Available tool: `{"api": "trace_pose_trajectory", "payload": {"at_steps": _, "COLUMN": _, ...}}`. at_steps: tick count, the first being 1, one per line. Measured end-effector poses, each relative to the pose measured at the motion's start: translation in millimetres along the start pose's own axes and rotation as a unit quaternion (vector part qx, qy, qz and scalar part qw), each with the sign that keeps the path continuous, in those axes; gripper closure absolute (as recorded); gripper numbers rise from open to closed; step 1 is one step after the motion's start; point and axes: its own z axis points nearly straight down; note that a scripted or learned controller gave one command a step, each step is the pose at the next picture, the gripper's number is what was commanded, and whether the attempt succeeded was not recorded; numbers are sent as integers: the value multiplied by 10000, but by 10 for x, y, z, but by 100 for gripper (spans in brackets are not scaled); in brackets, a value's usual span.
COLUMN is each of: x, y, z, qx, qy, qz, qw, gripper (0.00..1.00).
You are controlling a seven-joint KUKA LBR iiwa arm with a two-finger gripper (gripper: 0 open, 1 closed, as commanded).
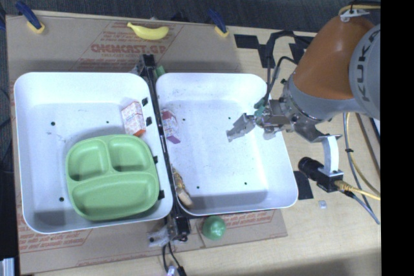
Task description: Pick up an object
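While arm reaches from right, gripper (238, 129) hovers over right bin (275, 168), finger state unclear; nearest pickable packet (169, 124) lies by divider; carton (132, 117) and tray (113, 174) sit in left bin (26, 139), likely later targets

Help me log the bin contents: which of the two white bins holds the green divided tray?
The left bin. The green divided tray lies in its lower part, beside a small red-and-white packet. The right bin has the end effector over it.
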Motion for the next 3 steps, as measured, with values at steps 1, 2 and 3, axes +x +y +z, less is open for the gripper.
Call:
{"api": "trace_pose_trajectory", "payload": {"at_steps": 1, "x": -707, "y": -274, "z": 1164, "qx": 14, "qy": -4, "qz": 3, "qw": 10000, "gripper": 0}}
{"api": "trace_pose_trajectory", "payload": {"at_steps": 2, "x": -701, "y": 475, "z": 1282, "qx": 0, "qy": -6, "qz": -10, "qw": 10000, "gripper": 0}}
{"api": "trace_pose_trajectory", "payload": {"at_steps": 3, "x": -703, "y": -270, "z": 1592, "qx": 12, "qy": 2, "qz": -2, "qw": 10000, "gripper": 0}}
